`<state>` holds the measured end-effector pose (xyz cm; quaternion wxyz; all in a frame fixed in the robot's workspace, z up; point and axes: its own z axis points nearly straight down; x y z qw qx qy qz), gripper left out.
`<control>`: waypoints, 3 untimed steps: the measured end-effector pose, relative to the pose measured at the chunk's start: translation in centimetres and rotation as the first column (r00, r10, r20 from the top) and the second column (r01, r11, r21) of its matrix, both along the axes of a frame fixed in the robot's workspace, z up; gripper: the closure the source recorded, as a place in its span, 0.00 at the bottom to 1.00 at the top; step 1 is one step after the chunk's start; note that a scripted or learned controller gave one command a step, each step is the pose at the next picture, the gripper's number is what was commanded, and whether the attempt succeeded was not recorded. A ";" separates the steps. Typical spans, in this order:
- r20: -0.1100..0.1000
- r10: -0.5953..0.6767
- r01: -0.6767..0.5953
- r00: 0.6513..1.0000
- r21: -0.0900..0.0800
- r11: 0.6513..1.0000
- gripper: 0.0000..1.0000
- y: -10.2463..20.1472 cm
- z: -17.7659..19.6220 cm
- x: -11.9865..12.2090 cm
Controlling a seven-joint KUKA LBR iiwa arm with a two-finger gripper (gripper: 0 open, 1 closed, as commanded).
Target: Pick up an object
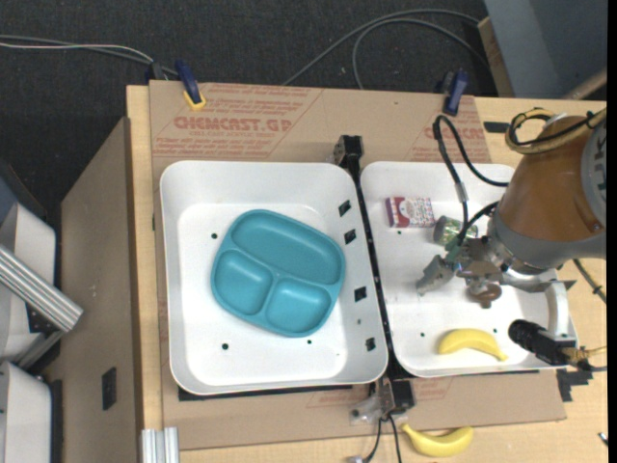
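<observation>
The gripper [439,270] is seen over the right bin [410,345], above a banana [471,343], near a small carton [409,211]; the fingers' state cannot be told.

Single fixed camera, mounted above the bench, looking down at a slant on the two white bins [183,287]. Near enough that both bins sit mid-frame, dark floor beyond them along the top. The arm [554,201] enters right of the bins.
</observation>
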<state>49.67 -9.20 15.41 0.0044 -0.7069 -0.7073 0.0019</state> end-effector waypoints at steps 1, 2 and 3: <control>0.000 -0.002 0.002 1.000 0.000 1.000 0.00 -0.3 -5.8 -1.0; 0.009 -0.001 0.001 1.000 -0.001 1.000 1.00 -0.3 -4.4 -0.8; 0.013 0.001 -0.001 1.000 -0.004 1.000 1.00 0.0 -0.1 -0.8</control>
